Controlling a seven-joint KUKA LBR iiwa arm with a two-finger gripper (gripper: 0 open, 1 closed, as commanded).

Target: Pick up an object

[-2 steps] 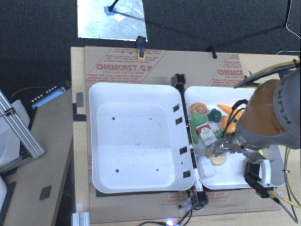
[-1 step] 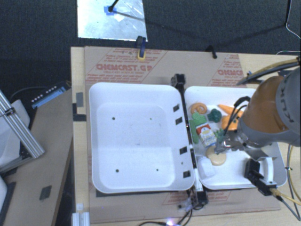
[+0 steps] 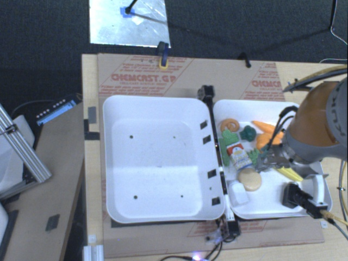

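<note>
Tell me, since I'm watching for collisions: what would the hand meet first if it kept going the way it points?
Probably the green-and-red packet: the hand points left toward it in the right bin. Depth is unclear, so it might pass above.
</note>
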